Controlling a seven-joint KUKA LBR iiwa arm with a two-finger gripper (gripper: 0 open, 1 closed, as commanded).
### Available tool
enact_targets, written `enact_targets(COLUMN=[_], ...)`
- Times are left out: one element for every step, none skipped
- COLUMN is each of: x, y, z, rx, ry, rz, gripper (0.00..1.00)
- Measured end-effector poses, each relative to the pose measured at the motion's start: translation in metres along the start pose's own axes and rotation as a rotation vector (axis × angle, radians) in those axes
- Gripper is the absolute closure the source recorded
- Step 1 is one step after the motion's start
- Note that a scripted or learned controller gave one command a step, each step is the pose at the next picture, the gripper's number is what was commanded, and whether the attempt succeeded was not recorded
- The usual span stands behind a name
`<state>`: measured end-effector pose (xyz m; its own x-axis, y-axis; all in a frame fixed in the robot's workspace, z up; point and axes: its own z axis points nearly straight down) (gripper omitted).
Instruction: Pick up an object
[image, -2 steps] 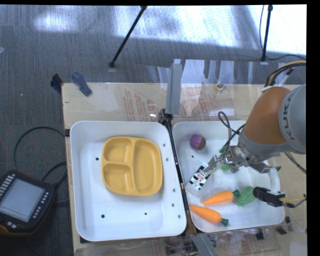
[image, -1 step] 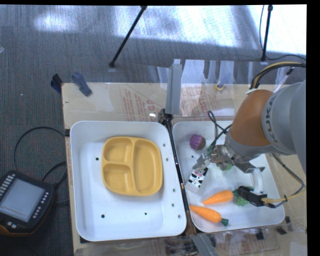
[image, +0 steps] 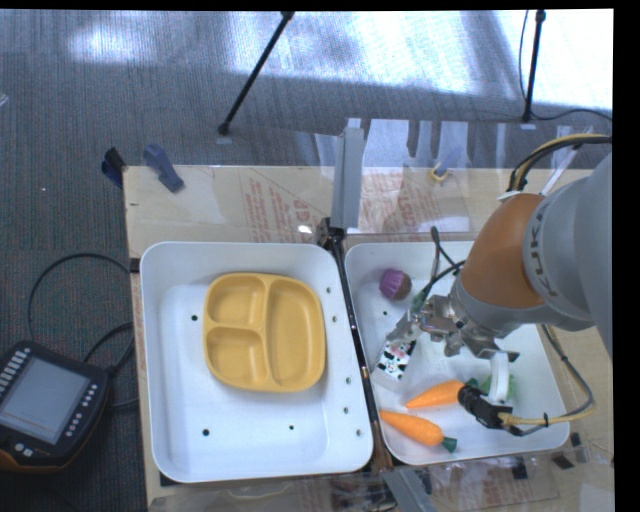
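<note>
- Right bin (image: 556, 372): the arm (image: 540, 262) reaches in from the right, its gripper (image: 420, 325) low over the bin's left half; whether the gripper is spread or pinched together cannot be told from this angle.
- Objects within reach: a black-and-white carton (image: 397, 360) just below the gripper, a purple ball (image: 395, 284) near the far wall, and 2 carrots (image: 436, 395) (image: 412, 428) toward the near wall.
- Suggested technique: the carton looks the nearest target; a straight descent centred on it, closing across its narrow sides, seems soundest.
- Edges: the carton lies near the divider (image: 355, 330) between the 2 bins, leaving little room on that side.
- Open room: bare floor lies between ball and carton; the left bin (image: 170, 400) holds a yellow tray (image: 266, 331).
</note>
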<state>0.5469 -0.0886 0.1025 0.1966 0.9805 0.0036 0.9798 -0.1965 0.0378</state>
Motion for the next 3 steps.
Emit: enact_targets(x=[0.014, 0.01, 0.005], y=[0.045, 0.023, -0.01], z=[0.002, 0.001, 0.0], rx=[0.014, 0.002, 0.0], ry=[0.0, 0.001, 0.001], rz=[-0.149, -0.088, 0.002], gripper=[0.0, 0.0, 0.0])
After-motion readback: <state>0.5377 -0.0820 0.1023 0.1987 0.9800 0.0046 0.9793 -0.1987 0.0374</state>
